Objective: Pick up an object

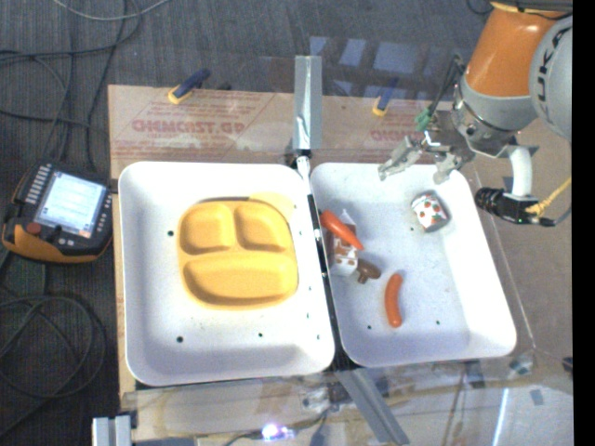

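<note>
Hiding little, fingers [418,163] spread above right bin [483,249], arm [521,45] cut off

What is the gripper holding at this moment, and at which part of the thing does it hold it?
Nothing is held. The gripper is open above the back edge of the right bin, and its fingers have only air between them.

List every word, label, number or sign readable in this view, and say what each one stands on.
Red print on the cardboard sheet behind the left bin: blurred and seemingly upside down, not readable.
More red print on the cardboard behind the right bin: too faint to read.
Lit screen of the handheld pendant left of the bench: too small to read.
Marks on the small white object in the right bin: red spots, no legible text.
</note>
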Available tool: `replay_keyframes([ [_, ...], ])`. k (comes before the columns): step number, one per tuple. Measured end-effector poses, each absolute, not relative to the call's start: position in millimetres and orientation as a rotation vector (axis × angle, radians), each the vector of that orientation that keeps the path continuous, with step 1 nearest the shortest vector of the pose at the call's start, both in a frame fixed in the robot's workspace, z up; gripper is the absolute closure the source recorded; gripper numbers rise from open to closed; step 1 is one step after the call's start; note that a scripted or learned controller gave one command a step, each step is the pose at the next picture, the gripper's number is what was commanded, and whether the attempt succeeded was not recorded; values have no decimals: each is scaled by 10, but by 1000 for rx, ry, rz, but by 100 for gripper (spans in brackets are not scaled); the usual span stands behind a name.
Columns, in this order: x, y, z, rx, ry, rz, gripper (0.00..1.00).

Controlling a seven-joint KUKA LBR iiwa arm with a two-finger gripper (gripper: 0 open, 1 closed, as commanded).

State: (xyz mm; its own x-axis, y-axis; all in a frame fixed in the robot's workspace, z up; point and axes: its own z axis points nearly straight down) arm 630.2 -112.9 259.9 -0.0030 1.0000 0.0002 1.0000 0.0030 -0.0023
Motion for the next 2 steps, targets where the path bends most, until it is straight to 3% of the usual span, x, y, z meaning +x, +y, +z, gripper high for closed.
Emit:
replay_keyframes([
  [1,6148,-2126,1317,-2392,-2033,6,0],
  [2,6415,-1945,895,-2388,-2054,-3,0],
])
